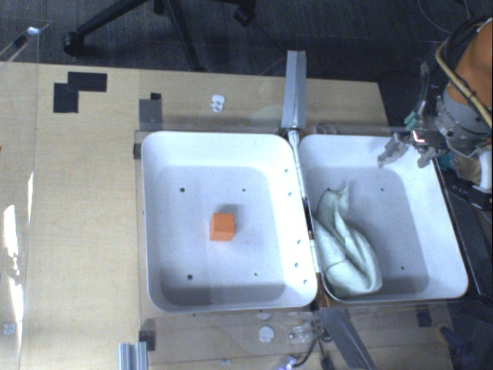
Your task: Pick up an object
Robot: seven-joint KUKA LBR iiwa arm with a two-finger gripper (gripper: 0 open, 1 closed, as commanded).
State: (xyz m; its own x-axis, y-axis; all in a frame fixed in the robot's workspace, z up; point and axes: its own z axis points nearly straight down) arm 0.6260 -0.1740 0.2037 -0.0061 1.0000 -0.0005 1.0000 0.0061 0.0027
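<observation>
An orange cube (223,227) lies near the middle of the left bin (185,160). A crumpled pale cloth (347,245) stretches along the left side of the right bin (420,237), from its middle to its front edge. My gripper (406,154) hangs over the far right corner of the right bin, up and to the right of the cloth. Its two fingers (388,152) are spread open with nothing between them. The arm's orange band (462,52) shows at the right edge.
A metal post (293,91) rises behind the rim where the two bins meet. Black tape marks (77,89) and a small white item (218,102) lie on the wooden bench behind the left bin. A chair base (169,6) stands on the floor beyond.
</observation>
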